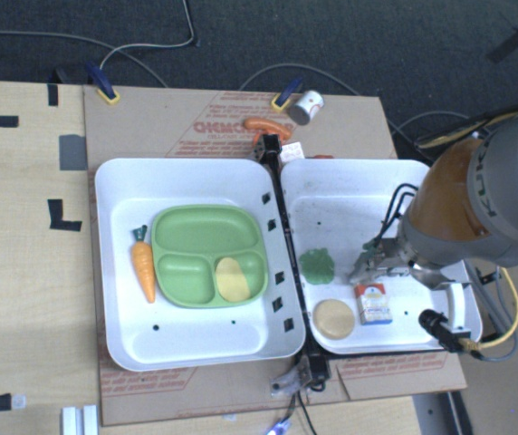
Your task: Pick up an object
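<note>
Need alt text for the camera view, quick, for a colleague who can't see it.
The gripper hangs low in the right bin, beside a small carton, a green piece and a tan disc. The left bin holds a green tray and a carrot.

A robotics lab, by the look of it. Two white bins [196, 175] sit clamped on a cardboard sheet [223, 120] over a wooden bench [23, 270]. Behind the bins, cables [182, 16] trail across dark carpet [331, 25]; black tape marks [60, 216] lie left of them.
</note>
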Motion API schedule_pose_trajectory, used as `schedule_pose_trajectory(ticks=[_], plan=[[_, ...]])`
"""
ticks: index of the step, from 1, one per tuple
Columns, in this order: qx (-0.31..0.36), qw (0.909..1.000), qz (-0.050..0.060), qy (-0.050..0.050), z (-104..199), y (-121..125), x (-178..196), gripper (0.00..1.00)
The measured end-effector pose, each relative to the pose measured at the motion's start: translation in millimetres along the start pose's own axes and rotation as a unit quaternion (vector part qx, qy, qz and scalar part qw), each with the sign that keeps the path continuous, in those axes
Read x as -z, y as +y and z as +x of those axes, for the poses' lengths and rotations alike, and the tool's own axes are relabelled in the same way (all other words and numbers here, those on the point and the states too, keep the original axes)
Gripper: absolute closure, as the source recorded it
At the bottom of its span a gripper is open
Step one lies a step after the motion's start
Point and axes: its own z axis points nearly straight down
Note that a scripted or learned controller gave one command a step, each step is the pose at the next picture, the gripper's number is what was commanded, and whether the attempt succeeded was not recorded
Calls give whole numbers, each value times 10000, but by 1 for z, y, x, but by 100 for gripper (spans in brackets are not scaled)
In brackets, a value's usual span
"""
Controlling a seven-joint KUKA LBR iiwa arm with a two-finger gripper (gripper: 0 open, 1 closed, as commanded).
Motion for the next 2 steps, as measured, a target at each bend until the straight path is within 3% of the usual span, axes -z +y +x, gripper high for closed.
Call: schedule_pose_trajectory(ticks=[1,2], plan=[[0,10000,-4,0,0,0,0,0],[-3,10000,24,-2,-38,-25,-11,0]])
